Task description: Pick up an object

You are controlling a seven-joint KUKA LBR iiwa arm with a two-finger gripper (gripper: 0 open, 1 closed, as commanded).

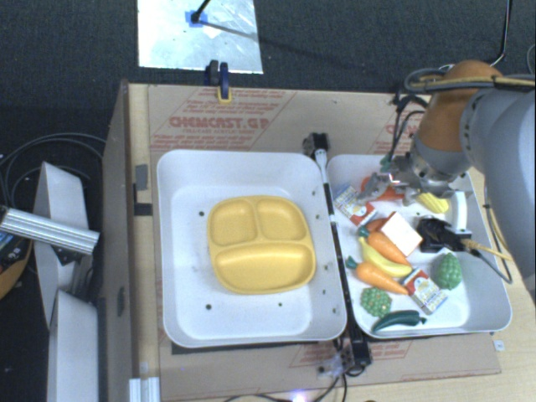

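Observation:
The right bin (490, 308) holds a heap of toy food. In it lie an orange carrot (387, 245), a second carrot (368, 274), a yellow banana (383, 260), a white box (403, 233), a knobbly green fruit (448, 270), a green broccoli piece (375, 301), a dark green pepper (400, 318) and a small printed carton (425, 289). My gripper (392, 188) hangs over the far part of this bin, just above a red item (374, 186) and beside another carton (349, 202). A yellow piece (433, 202) lies under the wrist.
The left bin (188, 308) holds a yellow divided plate (260, 243). A black divider clip (317, 145) sits where the two bins meet. The grey arm (502, 149) covers the right bin's far right corner.

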